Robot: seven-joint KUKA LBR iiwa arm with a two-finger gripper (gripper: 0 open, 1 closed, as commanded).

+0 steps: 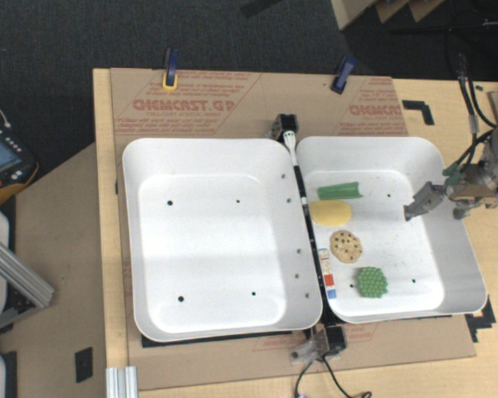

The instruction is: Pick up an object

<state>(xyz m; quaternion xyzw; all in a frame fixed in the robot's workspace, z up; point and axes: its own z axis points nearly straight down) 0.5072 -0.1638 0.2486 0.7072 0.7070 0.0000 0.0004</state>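
Right bin [448,247]: four items in a column along its left wall, namely a green oblong piece [339,191], a yellow lump [330,214], a speckled cookie [345,245] and a green knobbly ball [371,282]. Gripper [421,203] hangs over the bin's right side, apparently carrying nothing; finger spread cannot be told. The green piece lies directly leftward, its long axis pointing toward the tool. Left bin [149,222] adjoins.

I see bright, even overhead light, mild glare on the two shallow white plastic bins [207,160], soft shadows, slightly grainy focus.
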